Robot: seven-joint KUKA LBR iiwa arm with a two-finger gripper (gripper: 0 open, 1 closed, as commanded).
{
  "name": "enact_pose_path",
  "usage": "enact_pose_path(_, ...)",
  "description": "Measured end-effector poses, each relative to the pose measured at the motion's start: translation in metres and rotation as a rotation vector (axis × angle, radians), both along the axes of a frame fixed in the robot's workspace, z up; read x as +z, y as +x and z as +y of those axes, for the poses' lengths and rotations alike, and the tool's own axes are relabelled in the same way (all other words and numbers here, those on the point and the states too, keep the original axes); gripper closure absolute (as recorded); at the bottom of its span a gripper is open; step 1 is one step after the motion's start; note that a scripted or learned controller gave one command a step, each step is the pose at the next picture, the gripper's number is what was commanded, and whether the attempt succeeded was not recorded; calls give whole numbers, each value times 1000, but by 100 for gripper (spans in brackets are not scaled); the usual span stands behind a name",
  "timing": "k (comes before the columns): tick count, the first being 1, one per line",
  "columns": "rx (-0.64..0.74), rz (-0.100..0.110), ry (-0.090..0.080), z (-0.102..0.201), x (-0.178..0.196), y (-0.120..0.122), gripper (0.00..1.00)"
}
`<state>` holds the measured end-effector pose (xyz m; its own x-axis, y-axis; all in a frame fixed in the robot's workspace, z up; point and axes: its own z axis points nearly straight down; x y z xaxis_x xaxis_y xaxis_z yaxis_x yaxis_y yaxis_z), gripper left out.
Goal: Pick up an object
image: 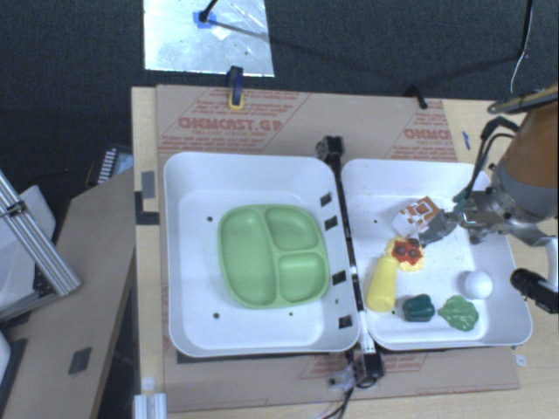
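At right of frame, the gripper [445, 223] sits low in the right bin [498, 334] against the orange-and-white toy [417, 214]; we cannot tell its opening or hold, so we advise centring on that toy before lifting.

Arm [533, 160] at 3 o'clock of frame — broad orange band on a rounded link, grey metal section below it toward the wrist. Thin dark cables loop off the upper link at about 2 o'clock, one curving down along the wrist. Gripper [439, 226] is grey-silver with dark metal parts, blurry — finger detail not readable. Black stubby cylinder part [534, 288] sticks out at 4 o'clock.
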<state>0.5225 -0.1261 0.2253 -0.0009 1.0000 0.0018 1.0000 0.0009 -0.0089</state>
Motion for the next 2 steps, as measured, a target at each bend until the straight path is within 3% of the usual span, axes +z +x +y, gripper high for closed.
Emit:
enact_pose_path(1, 2, -10, -2, 0, 5, 2, 0)
enact_pose_path(2, 0, -7, -1, -3, -37, 1, 0)
